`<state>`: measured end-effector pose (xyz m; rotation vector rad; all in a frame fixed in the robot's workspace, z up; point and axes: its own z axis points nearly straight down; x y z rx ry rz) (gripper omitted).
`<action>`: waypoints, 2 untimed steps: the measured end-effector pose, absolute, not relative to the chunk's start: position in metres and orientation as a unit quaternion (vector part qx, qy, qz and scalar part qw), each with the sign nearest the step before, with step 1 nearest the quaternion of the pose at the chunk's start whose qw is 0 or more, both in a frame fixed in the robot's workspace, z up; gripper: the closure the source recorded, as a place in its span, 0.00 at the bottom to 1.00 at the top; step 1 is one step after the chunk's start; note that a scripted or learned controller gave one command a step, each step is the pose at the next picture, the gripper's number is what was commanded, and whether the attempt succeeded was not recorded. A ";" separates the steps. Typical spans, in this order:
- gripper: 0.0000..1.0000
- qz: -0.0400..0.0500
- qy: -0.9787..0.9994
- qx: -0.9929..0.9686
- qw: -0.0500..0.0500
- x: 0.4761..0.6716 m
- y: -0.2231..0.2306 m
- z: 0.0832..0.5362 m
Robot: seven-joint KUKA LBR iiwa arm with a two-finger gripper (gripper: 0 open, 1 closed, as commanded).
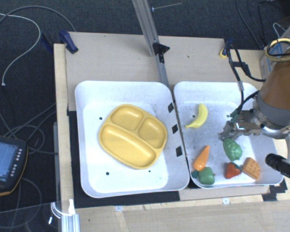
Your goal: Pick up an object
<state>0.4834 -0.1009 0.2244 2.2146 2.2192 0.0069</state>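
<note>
Dark carpet with loose cables surrounds the bench (111,57), a tan board carrying two shallow white bins side by side. Landmark: right bin (183,93).

- Left bin (87,129), touching the right bin's left wall, holds a yellow divided plate (133,136), three compartments, lying flat.
- Inside the right bin: banana (198,116) in the upper-left part; carrot (201,158) at lower left, tilted; green pepper (206,175) just below the carrot, touching it, near the bin's front rim; green leafy vegetable (232,150) right of centre; red strawberry-like piece (232,170) just below that; waffle (252,168) at lower right, just beside the red piece.
- Gripper (230,131) sits over the right bin's centre-right, directly above the green leafy vegetable. Arm comes in over the bin's right wall, orange band visible above the wrist.
- Fingers point down-left toward the vegetable's top edge; can't tell their spread or whether anything is between them.
- Grey metal post (145,16) runs from behind the bench down to the seam where the right bin meets the left.
</note>
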 end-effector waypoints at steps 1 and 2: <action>1.00 0.002 0.710 0.705 0.001 0.509 -0.056 0.236; 1.00 0.001 0.709 0.705 0.001 0.539 -0.018 0.231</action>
